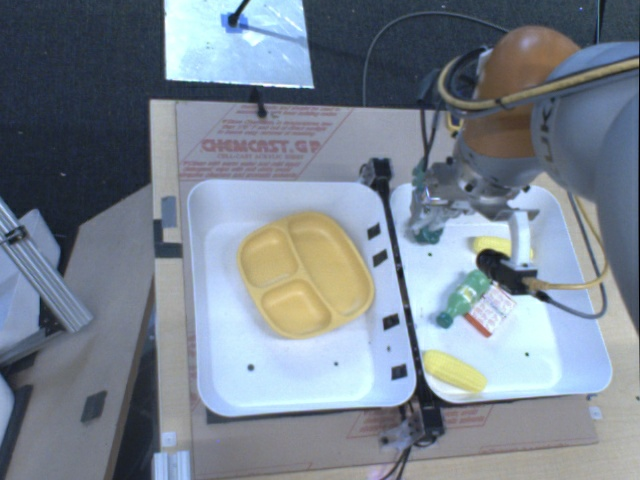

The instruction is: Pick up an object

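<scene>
My gripper [429,211] hangs low over the far left part of the right bin [580,368], beside the divider. A small dark green object [429,233] lies right under its tip, and whether it is touched is unclear. In the same bin, a green bottle [462,300] lies tilted near the middle, against a red and white packet [492,312]. A yellow corn cob [455,371] rests by the front edge. Behind the arm's white bracket, a yellow banana-like piece [491,245] shows in part.
The left bin [215,368] holds a yellow divided tray [304,273]. A black divider strip [393,278] runs between the two bins. A black cable end [497,266] and its yellow cable [570,286] hang from the arm over the right bin. A foil sheet [236,28] lies behind the bench.
</scene>
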`<act>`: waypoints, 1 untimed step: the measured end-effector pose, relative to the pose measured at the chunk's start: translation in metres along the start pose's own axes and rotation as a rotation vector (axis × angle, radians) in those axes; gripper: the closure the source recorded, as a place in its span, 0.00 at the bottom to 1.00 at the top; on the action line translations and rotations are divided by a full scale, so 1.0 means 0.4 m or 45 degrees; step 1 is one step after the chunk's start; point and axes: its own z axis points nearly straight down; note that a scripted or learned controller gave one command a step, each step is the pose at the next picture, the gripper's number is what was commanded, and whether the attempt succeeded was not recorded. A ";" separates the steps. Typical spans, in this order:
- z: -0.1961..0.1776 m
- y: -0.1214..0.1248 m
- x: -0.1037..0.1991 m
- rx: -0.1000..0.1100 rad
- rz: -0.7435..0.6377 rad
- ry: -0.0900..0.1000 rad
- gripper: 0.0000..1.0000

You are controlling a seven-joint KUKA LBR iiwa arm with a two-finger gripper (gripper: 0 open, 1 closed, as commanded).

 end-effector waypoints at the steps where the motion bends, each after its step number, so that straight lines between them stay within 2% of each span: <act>1: 0.011 0.013 0.116 -0.002 0.001 -0.001 1.00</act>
